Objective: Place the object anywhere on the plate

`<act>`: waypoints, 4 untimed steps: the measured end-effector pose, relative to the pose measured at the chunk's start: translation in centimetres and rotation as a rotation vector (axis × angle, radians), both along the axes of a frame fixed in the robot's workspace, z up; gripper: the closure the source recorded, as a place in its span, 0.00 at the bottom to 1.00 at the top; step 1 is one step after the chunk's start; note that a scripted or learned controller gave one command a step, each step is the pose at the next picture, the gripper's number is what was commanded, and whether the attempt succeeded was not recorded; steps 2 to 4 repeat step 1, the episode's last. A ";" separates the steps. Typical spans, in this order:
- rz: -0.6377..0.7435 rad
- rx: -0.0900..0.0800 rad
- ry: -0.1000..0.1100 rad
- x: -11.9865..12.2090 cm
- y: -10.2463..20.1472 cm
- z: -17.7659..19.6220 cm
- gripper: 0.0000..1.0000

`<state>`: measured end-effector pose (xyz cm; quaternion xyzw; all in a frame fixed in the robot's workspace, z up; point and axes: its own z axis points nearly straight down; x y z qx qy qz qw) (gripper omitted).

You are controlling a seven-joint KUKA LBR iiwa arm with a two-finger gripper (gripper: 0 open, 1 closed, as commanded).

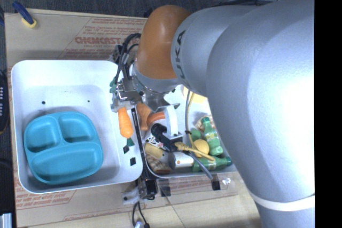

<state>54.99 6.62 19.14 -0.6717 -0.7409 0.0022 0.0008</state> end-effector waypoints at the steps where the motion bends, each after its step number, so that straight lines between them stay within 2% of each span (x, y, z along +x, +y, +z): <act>1: 0.000 0.000 0.000 0.0 0.0 0.0 0.00; 4: 0.000 0.000 0.000 0.0 0.0 0.0 0.00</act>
